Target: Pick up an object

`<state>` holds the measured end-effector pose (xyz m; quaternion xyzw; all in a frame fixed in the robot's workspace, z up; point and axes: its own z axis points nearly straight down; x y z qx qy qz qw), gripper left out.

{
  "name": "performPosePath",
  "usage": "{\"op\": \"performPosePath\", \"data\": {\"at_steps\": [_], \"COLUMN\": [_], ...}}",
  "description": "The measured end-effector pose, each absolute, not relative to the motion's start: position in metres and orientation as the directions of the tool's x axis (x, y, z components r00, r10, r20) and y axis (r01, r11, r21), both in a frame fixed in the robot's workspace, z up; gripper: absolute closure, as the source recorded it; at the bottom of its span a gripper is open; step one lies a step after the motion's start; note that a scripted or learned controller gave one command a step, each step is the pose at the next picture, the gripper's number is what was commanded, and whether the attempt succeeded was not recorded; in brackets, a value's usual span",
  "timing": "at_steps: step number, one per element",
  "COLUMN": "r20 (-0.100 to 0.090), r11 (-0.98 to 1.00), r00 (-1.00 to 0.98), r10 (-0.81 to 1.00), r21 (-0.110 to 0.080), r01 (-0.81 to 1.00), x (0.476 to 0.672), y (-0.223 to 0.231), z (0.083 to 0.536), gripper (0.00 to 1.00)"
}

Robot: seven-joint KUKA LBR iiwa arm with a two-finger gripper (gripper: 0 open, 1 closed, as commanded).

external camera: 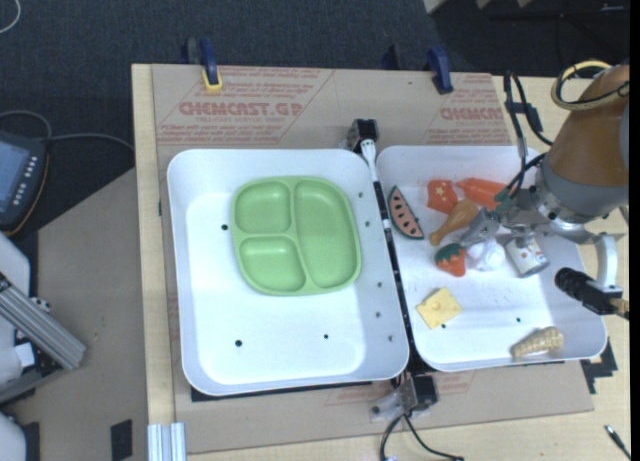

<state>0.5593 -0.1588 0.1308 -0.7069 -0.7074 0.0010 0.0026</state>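
Observation:
The right bin (480, 349) holds several toy foods. A watermelon slice (403, 212) lies by its left wall. An orange-red piece (443, 194) and an orange piece (482, 189) sit near the back. A tan drumstick (457, 219) lies beside them, with a red and green strawberry-like piece (452, 260) just below. Nearer the front are a yellow cheese wedge (438, 308) and a waffle cone (537, 344). My gripper (492, 235) hangs low in the middle of this bin, right of the drumstick and the strawberry piece, over a small white piece (488, 258). Nothing shows plainly in its grasp.
The left bin (200, 329) carries a green divided plate (297, 234). A black divider strip (385, 249) runs between the bins. The grey arm with its orange band (590, 144) crosses the right bin's far right side. Cables (520, 114) hang at the back right.

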Motion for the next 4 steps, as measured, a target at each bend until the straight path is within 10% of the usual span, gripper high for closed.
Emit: {"op": "performPosePath", "data": {"at_steps": [1, 2, 4], "r20": [0.002, -0.001, -0.003], "r11": [0.000, -0.001, 0.001], "r00": [0.000, 0.001, -0.001], "r10": [1.000, 1.000, 1.000], "r21": [-0.005, 0.003, 0.007], "r01": [1.000, 1.000, 1.000], "x": [0.559, 0.561, 0.565], "y": [-0.158, -0.159, -0.166], "z": [0.082, 0.096, 0.203], "gripper": [0.00, 1.00, 1.00]}}
